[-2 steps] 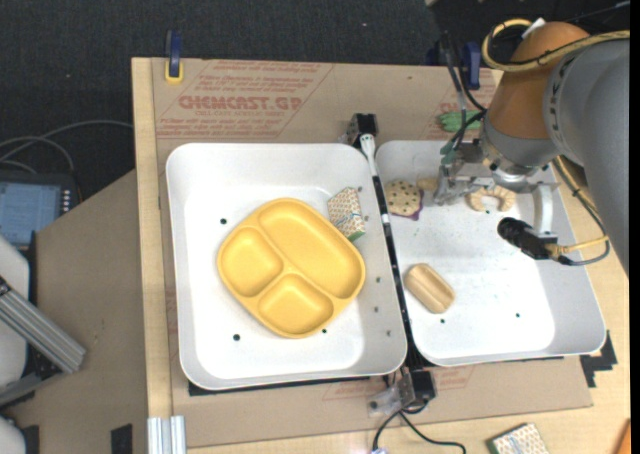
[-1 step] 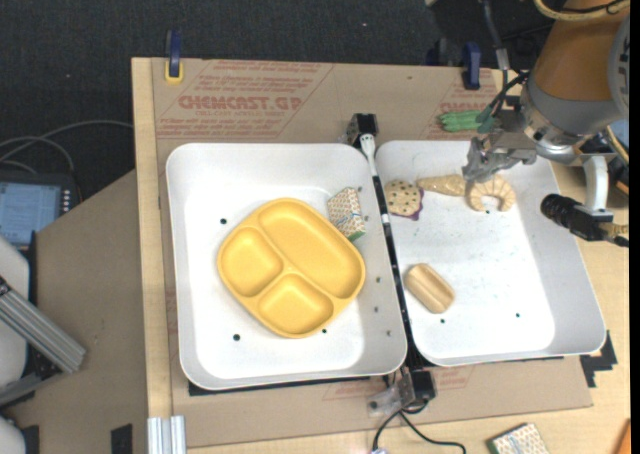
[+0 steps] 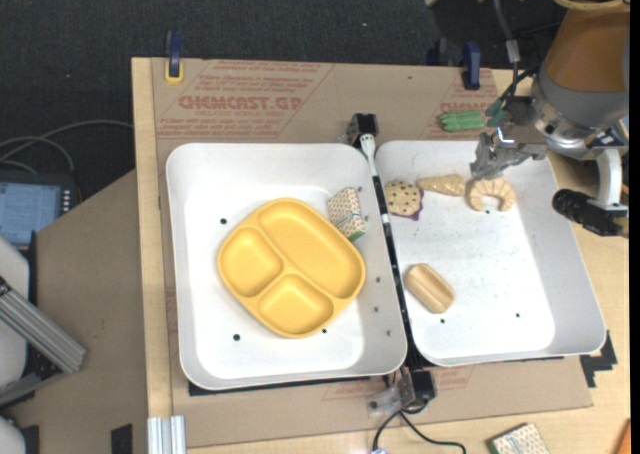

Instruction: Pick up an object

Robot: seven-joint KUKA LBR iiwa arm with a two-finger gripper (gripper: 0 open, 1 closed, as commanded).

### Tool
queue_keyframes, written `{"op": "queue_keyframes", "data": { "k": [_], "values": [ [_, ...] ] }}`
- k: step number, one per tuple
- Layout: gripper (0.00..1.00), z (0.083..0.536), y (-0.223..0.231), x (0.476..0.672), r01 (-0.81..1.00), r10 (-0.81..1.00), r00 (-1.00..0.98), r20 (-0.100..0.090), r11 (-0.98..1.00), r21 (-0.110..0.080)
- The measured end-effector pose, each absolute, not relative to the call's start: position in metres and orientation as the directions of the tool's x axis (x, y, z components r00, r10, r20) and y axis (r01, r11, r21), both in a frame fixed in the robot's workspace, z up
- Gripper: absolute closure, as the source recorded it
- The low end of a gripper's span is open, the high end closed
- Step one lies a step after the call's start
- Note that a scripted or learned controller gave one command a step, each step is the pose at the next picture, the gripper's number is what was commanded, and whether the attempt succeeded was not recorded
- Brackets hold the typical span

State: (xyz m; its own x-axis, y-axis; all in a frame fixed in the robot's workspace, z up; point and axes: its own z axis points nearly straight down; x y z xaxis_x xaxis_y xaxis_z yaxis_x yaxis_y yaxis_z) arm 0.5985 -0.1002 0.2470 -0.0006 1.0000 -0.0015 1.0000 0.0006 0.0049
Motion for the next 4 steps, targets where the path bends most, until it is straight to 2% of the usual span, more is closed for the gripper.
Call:
{"op": "queue_keyframes", "data": {
  "k": [1,3,4],
  "values": [
    [1.0,0.261,-0.093,0.584,1.0,1.0,-0.001,0.001,0.001,0.0],
    [1.0,0.252,-0.138,0.58,1.0,1.0,0.002,-0.001,-0.002,-0.001],
    [1.0,0.252,-0.152,0.587,1.0,1.0,0.001,-0.003,-0.001,0.004]
  ]
}}
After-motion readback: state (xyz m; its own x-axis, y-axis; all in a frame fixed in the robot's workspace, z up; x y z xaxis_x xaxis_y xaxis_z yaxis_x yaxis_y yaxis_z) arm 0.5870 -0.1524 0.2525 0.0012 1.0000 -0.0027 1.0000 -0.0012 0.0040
